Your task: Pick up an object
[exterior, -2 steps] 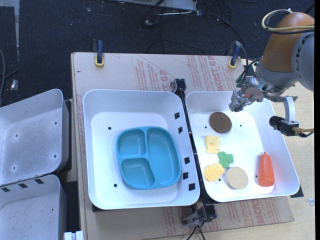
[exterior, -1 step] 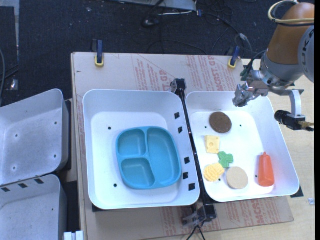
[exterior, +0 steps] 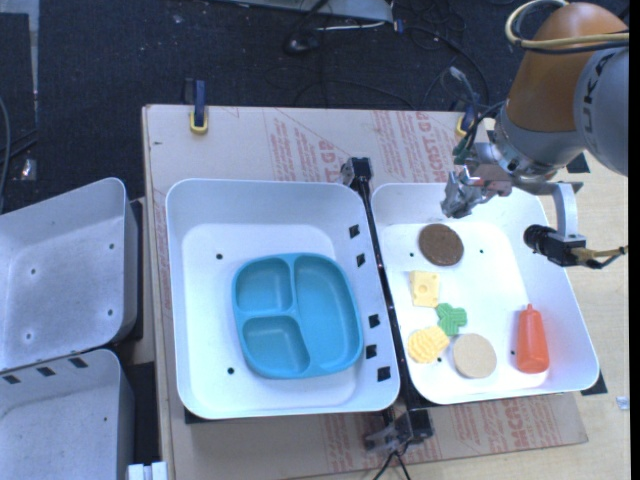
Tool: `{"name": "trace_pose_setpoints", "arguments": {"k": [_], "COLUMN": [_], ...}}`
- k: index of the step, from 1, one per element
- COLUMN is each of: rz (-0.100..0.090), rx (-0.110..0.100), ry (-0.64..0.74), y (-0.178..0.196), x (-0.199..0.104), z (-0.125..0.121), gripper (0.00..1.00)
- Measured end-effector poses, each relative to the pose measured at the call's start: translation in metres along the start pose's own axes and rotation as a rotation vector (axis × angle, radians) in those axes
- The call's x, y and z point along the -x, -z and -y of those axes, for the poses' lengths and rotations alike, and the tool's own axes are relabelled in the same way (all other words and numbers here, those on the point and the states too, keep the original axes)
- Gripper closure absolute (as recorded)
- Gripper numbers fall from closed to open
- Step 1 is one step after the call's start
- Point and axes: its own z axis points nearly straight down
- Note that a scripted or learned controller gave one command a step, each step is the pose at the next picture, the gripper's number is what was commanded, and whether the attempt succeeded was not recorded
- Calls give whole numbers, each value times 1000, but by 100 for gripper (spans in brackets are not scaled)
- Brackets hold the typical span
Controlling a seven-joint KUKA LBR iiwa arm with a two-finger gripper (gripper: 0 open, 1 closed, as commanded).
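Hovering over the far end of the right bin (exterior: 570, 313), my gripper (exterior: 458, 204) hangs just beyond the brown round disc (exterior: 440, 245), which looks to me the nearest thing to take. I cannot tell from this view how my gripper is set, because it is small and dark against the wall of the bin. Nothing is seen held in it. The other objects lie nearer the front of the same bin: a yellow cheese piece (exterior: 426, 288), a green piece (exterior: 452, 318), a yellow ridged piece (exterior: 428, 345), a tan disc (exterior: 474, 356) and an orange bottle (exterior: 531, 337) standing apart at the side. The left bin (exterior: 190, 268) holds only a blue divided tray (exterior: 296, 314). I judge the risks like this: the brown disc is flat and low, so I may close above it and catch nothing, or push it away along the smooth floor. I am also close to the far wall, and a descent here could strike the rim instead of the disc. The front pieces are crowded, so a grasp there could take two at once.
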Motion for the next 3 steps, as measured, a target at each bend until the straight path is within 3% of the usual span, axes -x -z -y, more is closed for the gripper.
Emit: {"name": "trace_pose_setpoints", "arguments": {"k": [2,3], "rz": [-1,0], "rx": [-2,-4], "ry": [2,1], "y": [19,3], "x": [-110,-165], "z": [27,48], "gripper": [100,100]}}
